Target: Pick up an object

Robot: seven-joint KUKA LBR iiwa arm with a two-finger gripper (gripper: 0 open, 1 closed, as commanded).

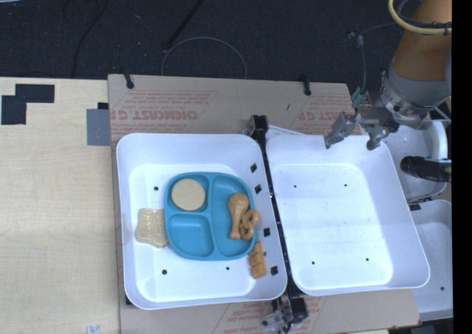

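Spread wide and gripping nothing, the claw (354, 130) hangs over the far rim of the right bin (413, 266). In the left bin (133, 281), a glossy blue divided tray (193, 240) carries a flat round biscuit (187, 194) and a knobbly tan drumstick (237, 211); a pale toast slice (152, 227) lies beside it.

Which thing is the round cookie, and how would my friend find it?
Look in the left white bin, at the blue divided plate. The round cookie lies in its top-left compartment. It is the one flat tan disc; the neighbours are knobbly or squarish.
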